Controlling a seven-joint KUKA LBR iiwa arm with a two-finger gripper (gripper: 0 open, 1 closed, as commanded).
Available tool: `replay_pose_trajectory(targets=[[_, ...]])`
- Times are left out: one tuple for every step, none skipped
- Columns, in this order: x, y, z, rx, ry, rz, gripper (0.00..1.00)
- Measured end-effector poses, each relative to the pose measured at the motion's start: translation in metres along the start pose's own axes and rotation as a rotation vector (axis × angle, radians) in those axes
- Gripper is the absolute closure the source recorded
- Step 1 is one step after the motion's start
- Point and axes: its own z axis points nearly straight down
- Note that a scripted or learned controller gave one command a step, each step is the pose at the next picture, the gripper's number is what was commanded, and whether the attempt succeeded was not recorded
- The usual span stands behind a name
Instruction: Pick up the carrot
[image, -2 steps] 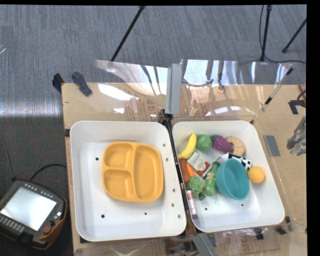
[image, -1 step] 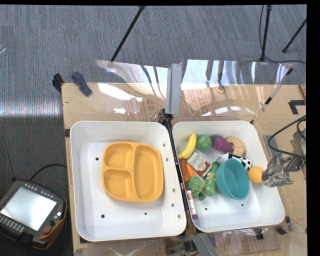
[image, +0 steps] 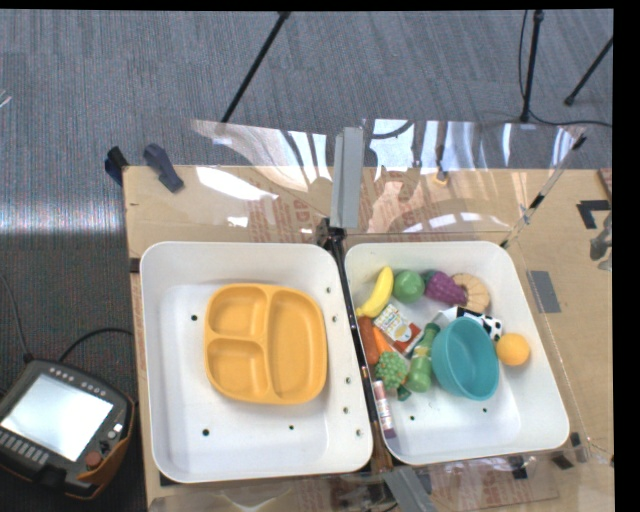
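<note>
- Camera view, nearest edge: a handheld control pendant (image: 60, 430) with a pale screen lies on the dark floor off the bench's left corner.
- A left bin (image: 170, 420) holds a yellow divided plate (image: 266, 343), lying flat near its middle.
- Just beside it, the right bin (image: 540, 420) holds a cluster of toy food in its far-left half.
- At the near end of that cluster, a thin marker-like tube (image: 384, 402) lies along the bin's left wall.
- A teal bowl (image: 466, 357) sits near the bin's middle, with a yellow-orange round fruit (image: 513, 349) touching its right side and a green bottle-shaped toy (image: 421, 366) on its left.
- Toy broccoli (image: 392, 368) sits left of that bottle.
- The carrot (image: 370, 343) lies against the left wall, just beyond the broccoli, partly covered by a small printed carton (image: 397, 325).
- Farther back run a banana (image: 378, 291), a green apple (image: 408, 285), purple grapes (image: 446, 288) and a round biscuit (image: 474, 291).
- Beyond the bins, a grey post (image: 347, 180) stands at their seam.
- How the gripper stands cannot be told.
</note>
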Motion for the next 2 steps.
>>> replay_pose_trajectory(targets=[[0.048,0.005,0.143,-0.016,0.024,-0.090,1.00],[0.035,0.113,0.211,-0.011,0.020,0.057,1.00]])
